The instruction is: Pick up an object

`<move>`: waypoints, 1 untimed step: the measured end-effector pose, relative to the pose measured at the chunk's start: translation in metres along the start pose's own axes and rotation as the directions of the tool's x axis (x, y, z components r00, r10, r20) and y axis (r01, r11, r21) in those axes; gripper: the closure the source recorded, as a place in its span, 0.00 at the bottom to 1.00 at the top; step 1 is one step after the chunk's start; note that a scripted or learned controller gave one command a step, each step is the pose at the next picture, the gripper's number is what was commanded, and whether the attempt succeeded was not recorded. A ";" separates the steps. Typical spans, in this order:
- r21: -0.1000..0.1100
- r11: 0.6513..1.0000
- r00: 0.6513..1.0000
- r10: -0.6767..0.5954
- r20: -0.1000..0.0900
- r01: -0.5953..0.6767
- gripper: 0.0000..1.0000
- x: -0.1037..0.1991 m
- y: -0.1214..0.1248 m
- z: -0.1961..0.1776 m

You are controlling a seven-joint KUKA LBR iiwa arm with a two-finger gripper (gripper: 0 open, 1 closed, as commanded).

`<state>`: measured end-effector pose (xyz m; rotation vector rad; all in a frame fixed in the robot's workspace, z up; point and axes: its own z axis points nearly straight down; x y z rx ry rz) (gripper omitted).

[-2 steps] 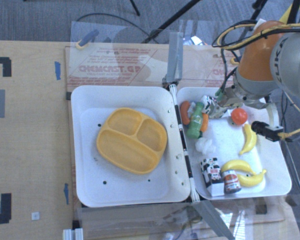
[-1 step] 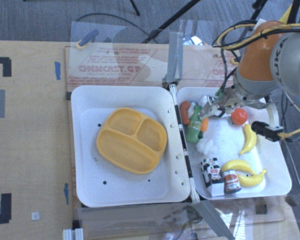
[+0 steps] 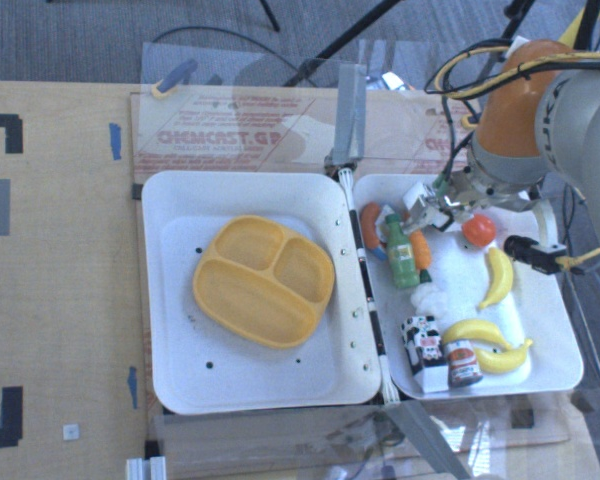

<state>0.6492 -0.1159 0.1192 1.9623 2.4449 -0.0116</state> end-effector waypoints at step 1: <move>-0.008 1.000 1.000 -0.001 0.006 0.001 1.00 -0.001 0.002 -0.013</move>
